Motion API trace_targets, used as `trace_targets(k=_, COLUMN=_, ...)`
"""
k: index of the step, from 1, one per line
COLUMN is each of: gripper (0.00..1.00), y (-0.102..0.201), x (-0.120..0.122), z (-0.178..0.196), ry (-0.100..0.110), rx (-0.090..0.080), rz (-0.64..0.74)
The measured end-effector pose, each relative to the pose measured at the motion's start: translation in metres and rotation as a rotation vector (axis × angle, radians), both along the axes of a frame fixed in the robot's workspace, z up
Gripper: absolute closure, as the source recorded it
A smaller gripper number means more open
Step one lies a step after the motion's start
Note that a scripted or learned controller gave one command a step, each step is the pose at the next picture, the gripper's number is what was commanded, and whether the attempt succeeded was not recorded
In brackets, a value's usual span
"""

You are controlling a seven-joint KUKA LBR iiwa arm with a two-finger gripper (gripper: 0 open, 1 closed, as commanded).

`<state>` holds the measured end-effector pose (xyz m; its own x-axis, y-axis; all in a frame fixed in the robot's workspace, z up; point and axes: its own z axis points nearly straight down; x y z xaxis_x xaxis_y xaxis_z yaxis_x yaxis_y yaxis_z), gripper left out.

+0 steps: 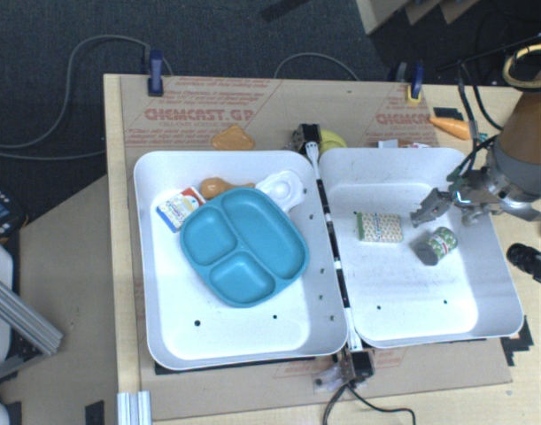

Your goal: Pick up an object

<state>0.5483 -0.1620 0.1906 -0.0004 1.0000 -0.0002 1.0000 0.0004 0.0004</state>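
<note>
Camera view: gripper [440,204] hangs over right bin [483,321], near its far-right side, fingers spread apart, nothing between them. Just below it lies small can [436,245], on its side, apart from the fingers. Judged light, rigid, smooth-walled, prone to roll; best taken across its round body, jaws square to its axis. Flat patterned packet [379,227] lies near, toward the divider: thin, harder to pinch. Left bin [155,273] holds blue tray [243,247].

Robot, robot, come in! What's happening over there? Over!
Gripper open, above right bin. Small grey-green can lying just below it, not held. Green patterned packet nearby, left.
</note>
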Motion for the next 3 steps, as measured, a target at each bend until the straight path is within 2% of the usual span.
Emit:
trace_targets(k=1, gripper=0.00, y=-0.060, x=0.011, z=-0.109, ry=0.001, rx=0.013, rz=-0.001)
trace_targets(k=2, gripper=1.00, y=-0.060, x=0.011, z=-0.095, ry=-0.002, rx=0.002, rz=0.002)
trace_targets(k=3, gripper=0.00, y=-0.057, x=0.011, z=-0.096, ry=0.001, rx=0.007, rz=0.004)
